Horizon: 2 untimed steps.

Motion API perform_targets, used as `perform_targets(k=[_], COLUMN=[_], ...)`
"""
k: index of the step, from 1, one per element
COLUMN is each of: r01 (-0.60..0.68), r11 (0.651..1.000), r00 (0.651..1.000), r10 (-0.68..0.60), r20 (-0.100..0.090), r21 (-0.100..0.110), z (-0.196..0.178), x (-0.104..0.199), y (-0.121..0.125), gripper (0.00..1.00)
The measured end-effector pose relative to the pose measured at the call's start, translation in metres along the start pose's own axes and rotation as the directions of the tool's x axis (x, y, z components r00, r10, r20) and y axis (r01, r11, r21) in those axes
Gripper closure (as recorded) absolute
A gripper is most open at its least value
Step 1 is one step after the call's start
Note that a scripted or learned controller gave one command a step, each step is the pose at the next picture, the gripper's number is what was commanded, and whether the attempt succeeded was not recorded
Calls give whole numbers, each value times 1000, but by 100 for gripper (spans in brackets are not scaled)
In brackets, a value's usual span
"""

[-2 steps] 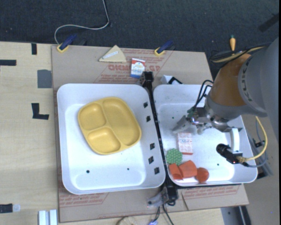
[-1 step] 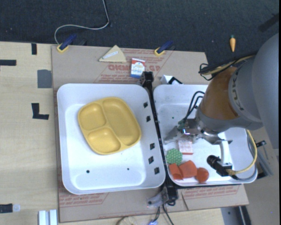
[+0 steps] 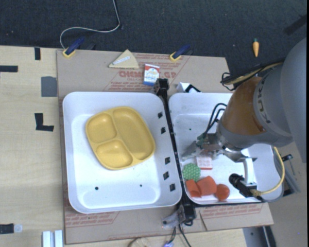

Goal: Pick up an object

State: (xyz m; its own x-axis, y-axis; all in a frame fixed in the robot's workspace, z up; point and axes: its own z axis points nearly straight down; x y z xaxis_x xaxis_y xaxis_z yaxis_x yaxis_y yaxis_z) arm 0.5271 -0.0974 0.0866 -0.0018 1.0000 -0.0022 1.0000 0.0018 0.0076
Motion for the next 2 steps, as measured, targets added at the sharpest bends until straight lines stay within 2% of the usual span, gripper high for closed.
perform_targets(k=[1,2], r01=[0,-2], r11=[1000,1000], r00=[1000,1000], r10=[0,2], r20=[-3,1], r21=[3,2], z=[0,-9], x=[-27,-28], y=[-1,0], gripper=[0,100])
